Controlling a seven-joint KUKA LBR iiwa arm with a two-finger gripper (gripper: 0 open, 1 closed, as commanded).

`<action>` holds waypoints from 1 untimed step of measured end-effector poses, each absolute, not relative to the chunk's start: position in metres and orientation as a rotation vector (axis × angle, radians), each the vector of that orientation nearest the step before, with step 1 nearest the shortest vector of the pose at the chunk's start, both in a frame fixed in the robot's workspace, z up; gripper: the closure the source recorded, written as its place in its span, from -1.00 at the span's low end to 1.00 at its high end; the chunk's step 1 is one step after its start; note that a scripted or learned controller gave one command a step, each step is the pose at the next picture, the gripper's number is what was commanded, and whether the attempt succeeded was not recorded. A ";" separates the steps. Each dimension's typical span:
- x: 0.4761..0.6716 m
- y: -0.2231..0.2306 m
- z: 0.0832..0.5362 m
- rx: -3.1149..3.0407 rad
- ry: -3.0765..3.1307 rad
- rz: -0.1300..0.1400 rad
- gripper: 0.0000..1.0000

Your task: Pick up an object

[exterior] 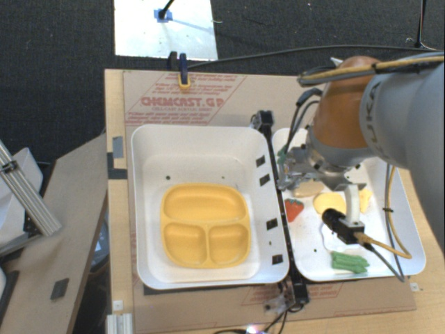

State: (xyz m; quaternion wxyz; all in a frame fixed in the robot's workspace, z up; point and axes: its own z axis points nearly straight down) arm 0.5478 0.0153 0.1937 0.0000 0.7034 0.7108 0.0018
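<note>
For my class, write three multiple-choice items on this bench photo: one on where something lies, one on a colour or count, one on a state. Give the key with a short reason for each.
1. Where does the yellow divided tray lie?
A. In the left bin
B. In the right bin
C. On the cardboard outside both bins

2. What colour is the small item near the front edge of the right bin?
A. Blue
B. Green
C. White

3. How does the tray rest?
A. Flat, its compartments facing up
B. Turned upside down
C. Propped on edge against a wall

Key:
1. A, the tray sits on the floor of the left bin.
2. B, the item is green against the white floor.
3. A, its three compartments are visible from above.
</note>
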 end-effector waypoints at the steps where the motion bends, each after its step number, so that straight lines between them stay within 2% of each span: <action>1: 0.564 0.073 0.206 2.209 2.232 0.008 1.00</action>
